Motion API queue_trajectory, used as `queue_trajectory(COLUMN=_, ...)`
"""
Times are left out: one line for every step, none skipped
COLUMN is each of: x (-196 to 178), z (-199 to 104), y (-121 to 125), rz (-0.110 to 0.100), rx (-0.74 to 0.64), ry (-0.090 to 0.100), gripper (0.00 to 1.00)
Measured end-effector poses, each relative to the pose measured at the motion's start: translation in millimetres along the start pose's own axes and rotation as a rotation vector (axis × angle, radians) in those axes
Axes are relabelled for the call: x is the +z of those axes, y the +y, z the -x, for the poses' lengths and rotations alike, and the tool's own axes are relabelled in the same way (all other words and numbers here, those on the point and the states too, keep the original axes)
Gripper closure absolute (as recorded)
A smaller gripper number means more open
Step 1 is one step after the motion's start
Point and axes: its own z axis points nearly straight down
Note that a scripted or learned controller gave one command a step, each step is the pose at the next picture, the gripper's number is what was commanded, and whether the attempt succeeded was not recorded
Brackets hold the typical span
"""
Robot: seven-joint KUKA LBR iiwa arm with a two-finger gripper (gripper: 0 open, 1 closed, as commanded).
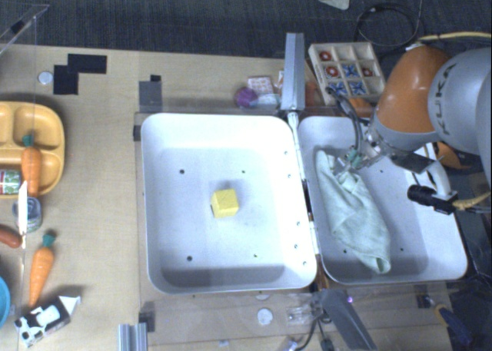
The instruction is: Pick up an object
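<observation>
1. Pale green cloth [355,215] lies crumpled in the right bin [438,261], running from its 11 o'clock corner down toward 6 o'clock, hugging the left wall.
2. Gripper [355,159] sits at the cloth's upper end, touching or pinching a raised fold there. Finger spread is masked by the wrist and the fabric: cannot tell whether it has the cloth.
3. Judgement: the upper end was chosen because the bunched fabric stands up there, giving something to pinch.
4. Yellow block [225,203] rests alone near the centre of the left bin [161,188], well apart from all walls, open room on every side.
5. Clearances: the cloth lies close to the divider between the bins, so there is little room at 9 o'clock. The right bin's floor is bare from 3 to 5 o'clock.
6. Desk [92,265] at 9 o'clock carries toy carrots [38,265] and a yellow tray [48,123], far from the work.
</observation>
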Motion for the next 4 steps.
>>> queue_trajectory(x=-90, z=40, y=29, rz=-0.010, rx=-0.307, ry=0.005, gripper=1.00)
queue_trajectory(x=-149, z=114, y=-27, rz=-0.011, rx=-0.374, ry=0.002, gripper=1.00)
queue_trajectory(x=-144, z=15, y=18, rz=-0.012, rx=-0.410, ry=0.009, gripper=1.00)
queue_trajectory(x=-125, z=22, y=44, rz=-0.010, rx=-0.606, ry=0.010, gripper=1.00)
